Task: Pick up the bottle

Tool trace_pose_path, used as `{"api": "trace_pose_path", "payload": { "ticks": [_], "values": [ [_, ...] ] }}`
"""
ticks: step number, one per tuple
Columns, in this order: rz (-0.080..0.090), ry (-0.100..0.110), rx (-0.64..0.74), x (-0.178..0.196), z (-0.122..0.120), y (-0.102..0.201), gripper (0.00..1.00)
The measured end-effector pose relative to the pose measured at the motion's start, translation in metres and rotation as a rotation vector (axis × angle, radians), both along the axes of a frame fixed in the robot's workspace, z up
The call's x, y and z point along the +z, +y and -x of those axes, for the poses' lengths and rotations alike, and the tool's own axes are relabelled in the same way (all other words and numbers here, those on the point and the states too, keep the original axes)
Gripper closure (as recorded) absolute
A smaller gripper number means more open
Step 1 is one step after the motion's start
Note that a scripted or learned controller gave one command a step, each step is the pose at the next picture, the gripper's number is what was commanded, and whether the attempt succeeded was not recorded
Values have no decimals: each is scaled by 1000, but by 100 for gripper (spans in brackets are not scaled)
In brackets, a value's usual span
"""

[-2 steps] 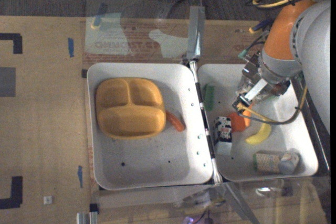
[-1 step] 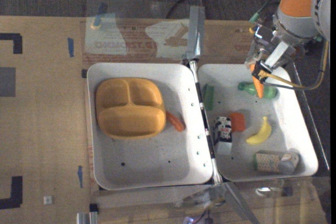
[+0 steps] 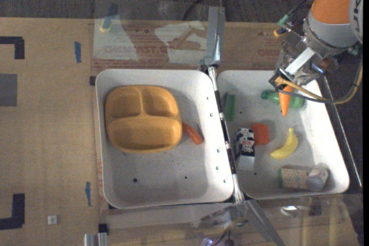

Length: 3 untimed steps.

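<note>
Bottle [image 3: 296,102]: one, green, behind the carrot [image 3: 284,105] pinched in the gripper [image 3: 282,88]; second carrot [image 3: 193,133] lies apart.

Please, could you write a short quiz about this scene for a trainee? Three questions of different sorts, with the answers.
1. True or false: the banana lies in the left bin.
2. What lies beside the yellow plate? A) a small orange piece B) the banana C) a spoon
3. Fill in: the gripper hangs over the ___ bin.
Key: 1 false; 2 A; 3 right.
</note>
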State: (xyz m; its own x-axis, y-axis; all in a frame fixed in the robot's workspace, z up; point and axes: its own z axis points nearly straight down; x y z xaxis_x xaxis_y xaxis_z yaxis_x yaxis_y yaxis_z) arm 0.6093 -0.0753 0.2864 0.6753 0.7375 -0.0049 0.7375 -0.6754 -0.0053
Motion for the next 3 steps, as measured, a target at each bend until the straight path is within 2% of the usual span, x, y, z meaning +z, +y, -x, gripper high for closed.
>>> {"api": "trace_pose_path", "payload": {
  "ticks": [1, 2, 3],
  "values": [
    [1, 1, -215, 7, 82, -7, 100],
    [1, 0, -188, -10, 129, 32, 100],
    [5, -2, -623, -19, 129, 57, 100]
  ]
}}
